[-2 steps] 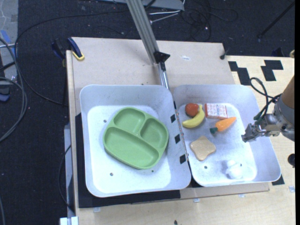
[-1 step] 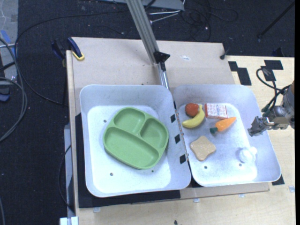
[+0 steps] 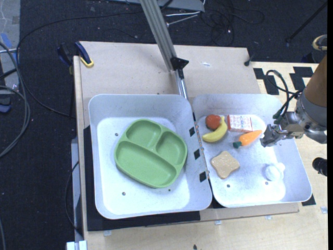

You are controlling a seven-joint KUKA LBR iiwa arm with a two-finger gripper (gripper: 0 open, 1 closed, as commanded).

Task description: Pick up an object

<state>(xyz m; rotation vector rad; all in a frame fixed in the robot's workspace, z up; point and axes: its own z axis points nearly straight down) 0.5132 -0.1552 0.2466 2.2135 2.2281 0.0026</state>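
Plate, green and divided, lies in the left bin. In the right bin we see a tomato, banana, bread slice, carton, carrot and perhaps a white object. We cannot tell the state of the gripper, just beside the carrot's tip.

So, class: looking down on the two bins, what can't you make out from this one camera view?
- Gripper: too small and dark in the camera view to tell how it is set.
- Arm: cut off by the right edge.
- White object: pale against the white right bin, so its kind is unclear.
- Carton: print too small to read.
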